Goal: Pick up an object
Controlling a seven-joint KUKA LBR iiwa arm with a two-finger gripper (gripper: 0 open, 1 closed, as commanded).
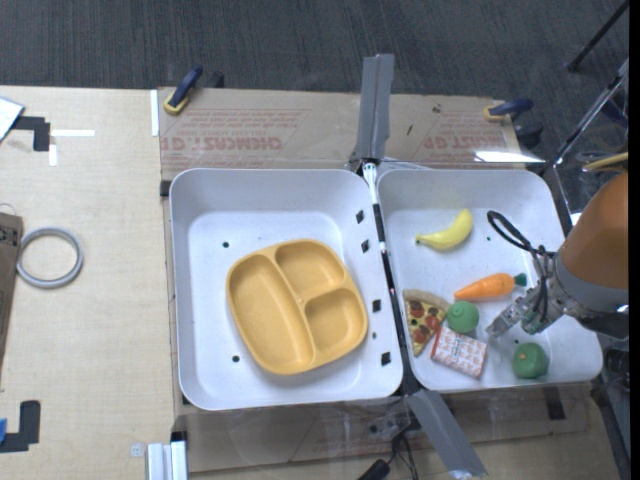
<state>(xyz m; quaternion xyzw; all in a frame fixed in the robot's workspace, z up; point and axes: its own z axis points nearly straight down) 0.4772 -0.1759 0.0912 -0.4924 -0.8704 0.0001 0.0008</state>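
Nearest the camera, along the front of the right bin point(560, 203), sits a row of toy food: a pizza slice point(423, 318) at the left, a red-and-white packet point(459, 353) just right of it, a green round fruit point(462, 316) touching the packet's top edge, and a second green ball point(530, 360) in the front-right corner. Gripper point(510, 320) hangs low over the bin floor betw. the packet and that corner ball, near both, w/ the grey arm point(590, 288) coming in from the right and its orange band above the wrist. Jaws: can't tell if they're parted or closed (too small and blurred at the tips); nothing visibly sits betw. them. Just behind the gripper lies an orange carrot point(487, 287), green end pointing right, close to the tips but whether touching isn't clear. A black cable loop point(510, 232) curves off the wrist toward the back of the bin. Further back, well apart from the rest, a yellow banana point(447, 232) lies on the white floor.

Left bin point(200, 298) holds a yellow divided plate point(296, 306), three compartments, tilted a bit in plan.

On the worktop point(80, 368) at far left, a grey tape ring point(47, 257). Beyond both bins, brown cardboard point(260, 133) is held by blue clamps point(184, 89) at the back edge.
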